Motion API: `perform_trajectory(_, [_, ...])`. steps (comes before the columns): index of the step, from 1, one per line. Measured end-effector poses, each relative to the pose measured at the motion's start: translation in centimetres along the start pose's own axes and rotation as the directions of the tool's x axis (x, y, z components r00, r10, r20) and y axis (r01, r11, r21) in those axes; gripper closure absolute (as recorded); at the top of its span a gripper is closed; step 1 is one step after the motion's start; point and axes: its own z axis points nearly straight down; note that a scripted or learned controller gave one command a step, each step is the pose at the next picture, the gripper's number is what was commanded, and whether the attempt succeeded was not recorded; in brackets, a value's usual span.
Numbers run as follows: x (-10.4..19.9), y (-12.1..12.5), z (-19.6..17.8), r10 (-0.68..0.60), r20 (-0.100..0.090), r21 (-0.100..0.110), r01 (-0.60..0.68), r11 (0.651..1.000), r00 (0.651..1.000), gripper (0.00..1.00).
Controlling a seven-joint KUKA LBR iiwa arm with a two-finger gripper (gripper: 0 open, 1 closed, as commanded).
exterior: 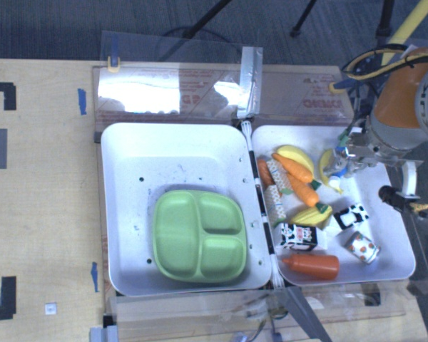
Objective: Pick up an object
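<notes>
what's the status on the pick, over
Pincer low over right bin's far side, by a banana. No object seen held. Carrot, sausage, small can crowd nearby.

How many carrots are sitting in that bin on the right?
2. One carrot lies slantwise near the middle of the right bin, below a banana. A second carrot lies against the bin's left wall. More may be hidden under the pile.
</notes>
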Motion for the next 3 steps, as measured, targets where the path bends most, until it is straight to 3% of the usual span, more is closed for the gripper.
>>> perform_trajectory(1, [0.4, -2.7, -7.7, -0.094, -0.001, -0.001, 0.094, 0.996, 0.996, 1.0])
perform_trajectory(2, [0.4, -2.6, -8.7, -0.093, 0.0, -0.005, 0.093, 0.996, 0.996, 1.0])
perform_trajectory(3, [-4.2, -0.5, -7.1, -0.261, 0.001, -0.003, 0.261, 0.965, 0.965, 1.0])
